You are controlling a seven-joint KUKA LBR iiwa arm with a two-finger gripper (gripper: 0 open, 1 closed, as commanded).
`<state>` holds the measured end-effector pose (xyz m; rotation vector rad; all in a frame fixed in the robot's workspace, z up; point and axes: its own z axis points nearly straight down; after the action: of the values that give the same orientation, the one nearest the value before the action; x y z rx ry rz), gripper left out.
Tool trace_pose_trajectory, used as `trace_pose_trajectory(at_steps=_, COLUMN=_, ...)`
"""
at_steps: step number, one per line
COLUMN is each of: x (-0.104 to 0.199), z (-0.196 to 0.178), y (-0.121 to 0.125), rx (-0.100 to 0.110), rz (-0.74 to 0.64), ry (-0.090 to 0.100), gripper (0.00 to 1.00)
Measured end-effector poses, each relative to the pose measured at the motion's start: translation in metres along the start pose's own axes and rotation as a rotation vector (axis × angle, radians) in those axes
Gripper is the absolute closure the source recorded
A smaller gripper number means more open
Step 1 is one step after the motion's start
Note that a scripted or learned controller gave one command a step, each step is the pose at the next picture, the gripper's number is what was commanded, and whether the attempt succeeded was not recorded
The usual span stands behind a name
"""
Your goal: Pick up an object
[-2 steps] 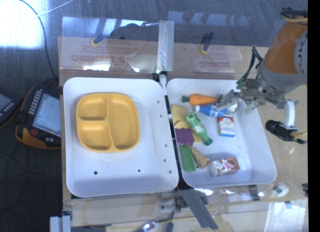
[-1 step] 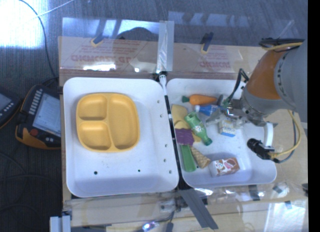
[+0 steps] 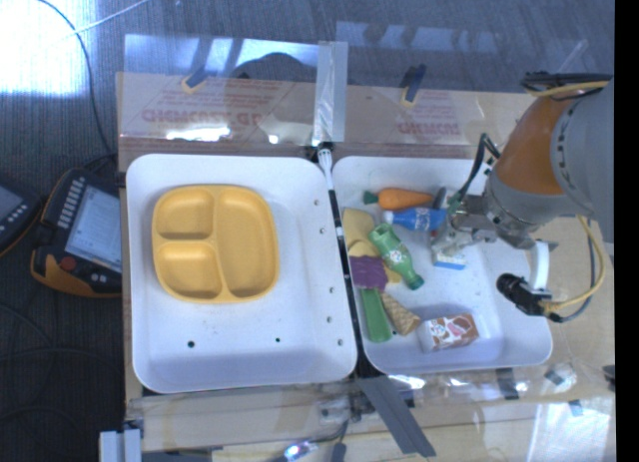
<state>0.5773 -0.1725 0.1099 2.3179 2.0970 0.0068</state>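
My end effector (image 3: 449, 240) sat low inside the right bin (image 3: 519, 335), reaching in from the right, with my grey arm and its orange band (image 3: 534, 151) above it. Whether it was spread or pressed together, I could not tell from that slanted angle; nothing was clearly pinched there. It hovered right at a small blue-and-white item (image 3: 449, 261) on the bin floor, and just beside a blue bottle (image 3: 417, 219) lying on its side. Above that bottle lay a toy carrot (image 3: 399, 198), orange with a green tip, almost touching it. Further left, against the bin's inner wall, a heap of things crowded together: a yellowish piece (image 3: 356, 226), a green bottle (image 3: 393, 255) tilted across the middle, a purple block (image 3: 366, 271), a long green piece (image 3: 375, 314) below it and an ice cream cone (image 3: 401, 314) beside that. Near the front wall a small carton with a red-and-white print (image 3: 449, 331) rested apart from the heap. Over in the left bin (image 3: 200, 355), a yellow divided plate (image 3: 215, 242) sat on its own, well apart from me. Both bins stood side by side on the counter (image 3: 479, 420).
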Motion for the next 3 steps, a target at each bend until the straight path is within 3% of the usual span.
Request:
trace_pose_trajectory(at_steps=1, x=0.031, z=0.006, y=-0.053, rx=0.003, rz=0.09, ry=0.003, gripper=1.0)
trace_pose_trajectory(at_steps=2, x=0.059, z=-0.087, y=-0.015, rx=0.018, rz=0.107, ry=0.003, gripper=1.0)
trace_pose_trajectory(at_steps=3, x=0.059, z=-0.087, y=-0.015, rx=0.019, rz=0.108, ry=0.002, gripper=0.0)
